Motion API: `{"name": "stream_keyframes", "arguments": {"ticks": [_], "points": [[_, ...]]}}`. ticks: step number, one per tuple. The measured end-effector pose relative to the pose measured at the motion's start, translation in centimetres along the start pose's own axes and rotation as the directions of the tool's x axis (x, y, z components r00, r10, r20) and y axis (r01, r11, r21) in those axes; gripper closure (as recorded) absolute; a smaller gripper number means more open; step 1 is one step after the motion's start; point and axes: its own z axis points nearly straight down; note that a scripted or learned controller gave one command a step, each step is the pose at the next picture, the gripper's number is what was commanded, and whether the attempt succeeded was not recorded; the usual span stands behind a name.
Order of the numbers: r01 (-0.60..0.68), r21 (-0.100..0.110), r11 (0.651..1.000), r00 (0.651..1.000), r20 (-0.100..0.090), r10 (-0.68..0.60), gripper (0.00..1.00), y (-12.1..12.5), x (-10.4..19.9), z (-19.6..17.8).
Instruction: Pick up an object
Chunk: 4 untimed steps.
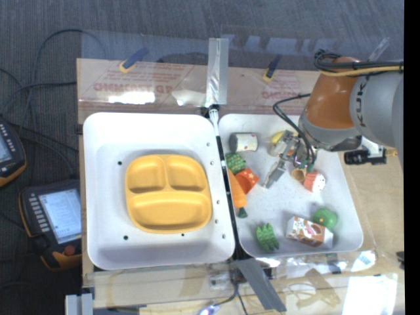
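We see the claw [283, 165] low in the right bin [348, 195], near its far edge, its fingers spread apart with nothing between them. Just beside it lie a small yellow piece [278, 137], a white cylinder [245, 142] and a red-and-white toy [314, 180]. An orange carrot [237, 188] rests along the bin's left wall. The left bin [105, 149] holds a yellow divided plate [168, 192].
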Motion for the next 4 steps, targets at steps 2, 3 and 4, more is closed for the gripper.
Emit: {"name": "stream_keyframes", "arguments": {"ticks": [2, 3, 4], "points": [[-0.234, 0.003, 0.972, 0.972, -0.002, 0.234, 0.00, -6.4, -3.7, 0.1], [-0.458, 0.005, 0.889, 0.889, -0.003, 0.458, 0.00, -0.9, -2.6, 0.1], [-0.456, 0.006, 0.890, 0.890, 0.005, 0.456, 1.00, -0.9, -2.8, -1.0]]}}
